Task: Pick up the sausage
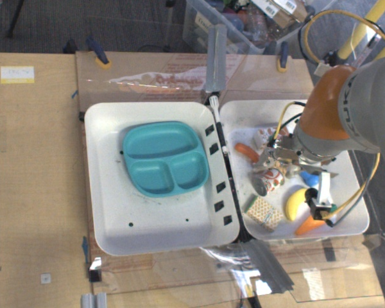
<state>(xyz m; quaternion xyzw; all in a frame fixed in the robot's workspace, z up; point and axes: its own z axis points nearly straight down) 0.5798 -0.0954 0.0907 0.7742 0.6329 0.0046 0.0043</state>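
The end effector point(274, 161), grip state unreadable, hovers by one sausage point(247, 151); one teal tray point(163, 158) sits left.

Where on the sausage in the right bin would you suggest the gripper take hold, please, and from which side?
Grip the sausage across its middle, from straight above. It lies flat on the bin floor, a short reddish cylinder running left to right, so fingers should close across its narrow width. Its left side is open; the gripper and clutter crowd its right end.
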